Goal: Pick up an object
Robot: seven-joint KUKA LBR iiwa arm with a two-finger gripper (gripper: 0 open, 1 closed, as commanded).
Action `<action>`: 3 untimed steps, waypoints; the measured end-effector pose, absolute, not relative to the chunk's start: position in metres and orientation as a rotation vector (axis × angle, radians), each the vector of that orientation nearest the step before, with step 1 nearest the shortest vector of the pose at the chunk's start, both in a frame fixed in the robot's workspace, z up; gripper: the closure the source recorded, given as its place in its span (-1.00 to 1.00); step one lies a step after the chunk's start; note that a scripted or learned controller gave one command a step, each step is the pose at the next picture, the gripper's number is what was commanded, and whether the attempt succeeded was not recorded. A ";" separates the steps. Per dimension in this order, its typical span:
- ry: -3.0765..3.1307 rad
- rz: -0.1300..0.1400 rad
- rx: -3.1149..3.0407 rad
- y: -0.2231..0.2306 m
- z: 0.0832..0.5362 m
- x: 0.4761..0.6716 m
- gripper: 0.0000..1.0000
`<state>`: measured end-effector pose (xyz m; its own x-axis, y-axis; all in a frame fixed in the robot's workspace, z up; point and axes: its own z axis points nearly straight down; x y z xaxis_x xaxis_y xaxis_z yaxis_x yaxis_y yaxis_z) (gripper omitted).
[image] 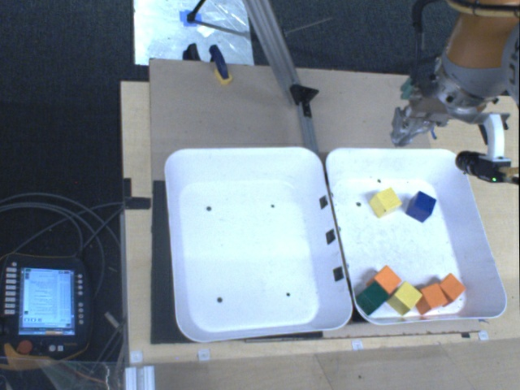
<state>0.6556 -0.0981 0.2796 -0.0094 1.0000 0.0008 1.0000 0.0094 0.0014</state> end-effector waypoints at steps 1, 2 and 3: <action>2.232 0.001 2.212 -0.052 0.268 0.646 1.00; 2.233 0.003 2.211 -0.003 0.254 0.645 1.00; 2.233 0.004 2.209 0.047 0.247 0.651 1.00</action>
